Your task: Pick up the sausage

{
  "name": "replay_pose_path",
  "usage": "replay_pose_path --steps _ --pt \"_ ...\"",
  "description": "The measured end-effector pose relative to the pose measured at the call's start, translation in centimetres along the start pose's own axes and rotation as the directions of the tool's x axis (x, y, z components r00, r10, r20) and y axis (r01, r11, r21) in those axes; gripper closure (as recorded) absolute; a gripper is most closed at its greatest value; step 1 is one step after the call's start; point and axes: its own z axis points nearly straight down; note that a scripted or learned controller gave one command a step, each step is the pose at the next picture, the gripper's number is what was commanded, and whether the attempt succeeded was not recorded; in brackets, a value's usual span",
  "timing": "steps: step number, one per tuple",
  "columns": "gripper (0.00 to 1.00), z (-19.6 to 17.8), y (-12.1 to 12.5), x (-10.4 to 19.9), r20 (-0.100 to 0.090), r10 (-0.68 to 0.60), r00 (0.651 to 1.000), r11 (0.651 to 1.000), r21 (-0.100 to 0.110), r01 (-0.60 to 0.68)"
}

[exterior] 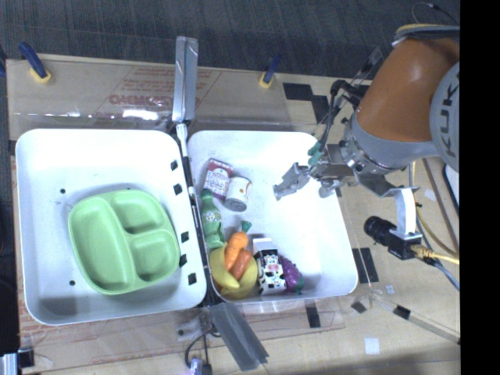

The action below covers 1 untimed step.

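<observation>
- End effector (pixel 287 183) hung over the right bin (pixel 312 244), upper-mid area, coming in from the arm (pixel 406 92) at right; fingers looked slightly parted w/ nothing between them.
- Open room: right half of the right bin floor was bare white, from under the end effector down to the near rim.
- Clutter hugged the right bin's left wall, next to the divider between bins.
- Sausage: can't say for sure which item it was; the best candidate was the reddish-orange piece (pixel 241 263) lying on the banana, low-left in the right bin, well apart from the end effector.
- Same heap: carrot (pixel 236 245) touching the banana (pixel 226 281), a b/w cow-pattern box (pixel 270 272) just beside them, purple grapes (pixel 290 273) touching the box on its right.
- Above the heap: green bottle (pixel 209 216) along the left wall, red-white packet (pixel 216 177) and a small can (pixel 237 193) on its side, touching each other.
- Left bin (pixel 31 209) held a green 3-compartment tray (pixel 123 241), compartments bare, w/ white floor showing all round it.
- Counter (pixel 375 287) edge carried blue clamps (pixel 35 62) at back.
</observation>
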Motion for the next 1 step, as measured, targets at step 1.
replay_pose_path --steps 1 --pt "0.00 4.72 0.67 0.71 -0.001 0.074 0.997 0.997 0.000 -0.074"
